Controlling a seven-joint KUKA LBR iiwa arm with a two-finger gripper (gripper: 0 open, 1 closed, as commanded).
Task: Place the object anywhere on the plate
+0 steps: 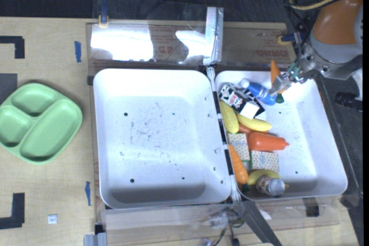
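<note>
The green plate point(37, 122), with three compartments, lies on the wooden bench far left of both bins. My gripper point(282, 84) is low over the back of the right bin point(314, 141), right beside a blue-and-white bottle point(259, 91). Whether it touches the bottle I cannot tell. A small orange carrot point(274, 71) stands just behind the gripper. Along the bin's left side lie a black-and-white toy point(232, 96), a corn cob point(229, 117), a banana point(253, 123) and a fat orange vegetable point(267, 141).
The left bin point(153, 129) sits between the plate and the right bin. Near the right bin's front lie a long carrot point(238, 164), a patterned box point(260, 158) and a small bottle point(270, 184). A clear panel point(155, 37) stands behind the bins.
</note>
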